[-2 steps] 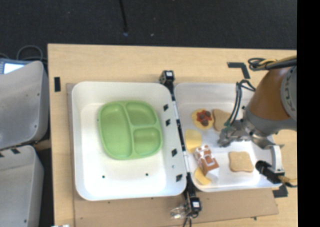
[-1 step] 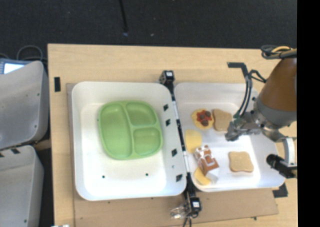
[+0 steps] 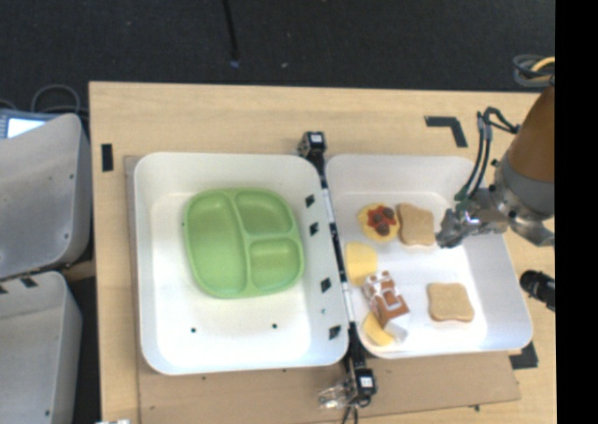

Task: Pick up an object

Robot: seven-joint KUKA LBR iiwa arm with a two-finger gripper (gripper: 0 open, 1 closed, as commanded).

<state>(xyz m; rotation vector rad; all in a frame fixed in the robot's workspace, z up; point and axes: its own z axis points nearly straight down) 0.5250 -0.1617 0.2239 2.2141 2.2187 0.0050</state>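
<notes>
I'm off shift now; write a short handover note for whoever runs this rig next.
Gripper: low in the right bin, just right of a toast slice; whether it is open or shut can't be told, and nothing is visibly held.
Right bin also has: pizza piece, yellow block, brown snack, second toast.
Left bin: green tray.
Done: nothing lifted yet.
Left: grasp and lift one item, likely the near toast.

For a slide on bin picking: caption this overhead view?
Gripper hovers beside a bread slice in the right bin; green tray sits in the left.
</notes>
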